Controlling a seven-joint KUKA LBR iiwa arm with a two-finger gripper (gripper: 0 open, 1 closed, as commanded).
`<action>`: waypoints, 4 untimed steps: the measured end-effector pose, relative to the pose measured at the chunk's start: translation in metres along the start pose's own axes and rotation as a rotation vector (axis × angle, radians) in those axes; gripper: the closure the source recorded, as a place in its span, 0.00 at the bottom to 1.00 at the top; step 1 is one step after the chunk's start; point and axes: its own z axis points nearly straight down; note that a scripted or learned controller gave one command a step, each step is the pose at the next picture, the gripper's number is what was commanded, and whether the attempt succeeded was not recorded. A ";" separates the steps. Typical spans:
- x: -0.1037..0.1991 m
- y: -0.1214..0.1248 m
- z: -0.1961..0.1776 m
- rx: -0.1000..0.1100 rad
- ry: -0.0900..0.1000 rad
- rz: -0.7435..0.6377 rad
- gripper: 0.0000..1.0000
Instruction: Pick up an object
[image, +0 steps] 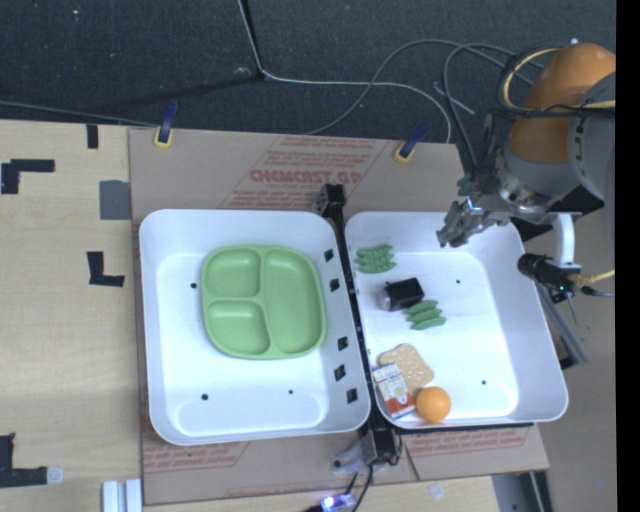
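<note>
The right bin (500, 330) holds several small objects. Two green pea pods lie there, one (375, 259) near the back left and one (426, 316) nearer the middle. A black block (402, 293) sits between them. At the front lie a tan cracker (408, 364), a red and white packet (393, 389) and an orange (433, 404). My gripper (457, 226) hangs over the bin's back right part, above bare white floor and apart from all the objects. Nothing shows between its fingers.
The left bin (170, 300) holds a green divided plate (264, 302). Black clips run along the seam between the bins (343, 300). Cables loop behind the bench at the top. The arm's grey body and orange band (565, 80) fill the upper right.
</note>
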 end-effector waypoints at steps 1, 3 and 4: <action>-0.008 0.006 -0.057 -0.001 -0.001 -0.002 1.00; 0.100 0.017 -0.047 0.003 0.002 -0.006 1.00; 0.159 0.012 -0.041 0.004 0.001 -0.005 1.00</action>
